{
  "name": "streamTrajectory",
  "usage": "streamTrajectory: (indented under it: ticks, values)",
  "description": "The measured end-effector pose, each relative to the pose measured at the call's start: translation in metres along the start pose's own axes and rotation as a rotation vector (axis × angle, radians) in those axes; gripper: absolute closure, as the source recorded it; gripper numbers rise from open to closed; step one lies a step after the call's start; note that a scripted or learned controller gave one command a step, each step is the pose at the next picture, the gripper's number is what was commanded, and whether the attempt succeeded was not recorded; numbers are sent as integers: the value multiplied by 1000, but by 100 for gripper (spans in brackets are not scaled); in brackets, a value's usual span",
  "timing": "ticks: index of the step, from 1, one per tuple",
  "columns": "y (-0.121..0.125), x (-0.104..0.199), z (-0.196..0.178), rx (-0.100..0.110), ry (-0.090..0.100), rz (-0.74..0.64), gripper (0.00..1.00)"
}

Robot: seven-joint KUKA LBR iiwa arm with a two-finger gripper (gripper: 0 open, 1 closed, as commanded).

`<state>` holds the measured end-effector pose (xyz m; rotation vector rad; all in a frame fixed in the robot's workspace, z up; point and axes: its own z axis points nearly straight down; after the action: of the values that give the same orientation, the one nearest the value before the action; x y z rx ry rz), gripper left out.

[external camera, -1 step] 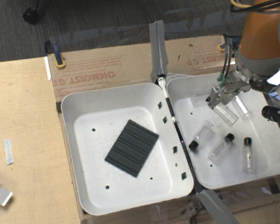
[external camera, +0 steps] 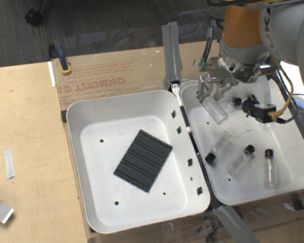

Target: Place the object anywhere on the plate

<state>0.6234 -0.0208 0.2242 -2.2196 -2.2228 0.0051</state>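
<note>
Honestly, the hand [external camera: 211, 93] looks pinched on a clear vial [external camera: 216, 109] hanging just below it, so carry it level leftward to the dark ribbed plate [external camera: 143, 160] before letting go.

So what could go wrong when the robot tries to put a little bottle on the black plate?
The clear bottles are small, round and see-through, lying on their sides in the right bin, so one may slip or roll from the gripper. Between the bins stand a raised divider and clips that a low-carried bottle might hit. The black plate is ridged and small, so a bottle might roll off.
</note>
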Motion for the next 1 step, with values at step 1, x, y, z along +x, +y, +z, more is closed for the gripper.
streamTrajectory:
  ticks: [1]
  values:
    - [22,66,-11,0,0,-23,100]
